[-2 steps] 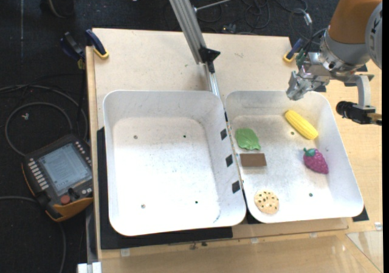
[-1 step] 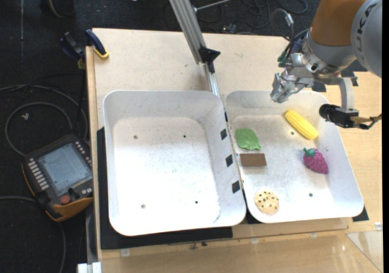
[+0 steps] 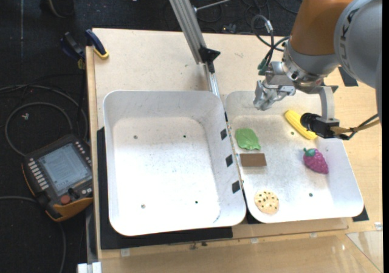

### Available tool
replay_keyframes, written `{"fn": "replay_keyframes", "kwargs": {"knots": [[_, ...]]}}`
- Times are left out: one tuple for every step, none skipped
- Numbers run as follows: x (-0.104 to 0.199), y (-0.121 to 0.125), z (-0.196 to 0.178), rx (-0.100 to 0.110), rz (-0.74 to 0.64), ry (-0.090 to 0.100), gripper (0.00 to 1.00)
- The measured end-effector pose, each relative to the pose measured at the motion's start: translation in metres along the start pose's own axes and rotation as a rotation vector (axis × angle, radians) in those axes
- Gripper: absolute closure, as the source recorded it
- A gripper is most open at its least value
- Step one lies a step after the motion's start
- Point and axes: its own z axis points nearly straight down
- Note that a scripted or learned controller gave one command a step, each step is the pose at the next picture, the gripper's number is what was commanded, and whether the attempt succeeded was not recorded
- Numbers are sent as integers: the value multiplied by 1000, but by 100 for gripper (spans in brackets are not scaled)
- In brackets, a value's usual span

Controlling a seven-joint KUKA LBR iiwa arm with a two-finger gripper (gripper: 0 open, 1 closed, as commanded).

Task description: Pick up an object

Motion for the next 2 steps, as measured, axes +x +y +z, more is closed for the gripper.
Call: {"fn": "replay_keyframes", "kwargs": {"knots": [[54,-10,14,1,0,0,100],[111,-17,22,0,-1,0,100]]}}
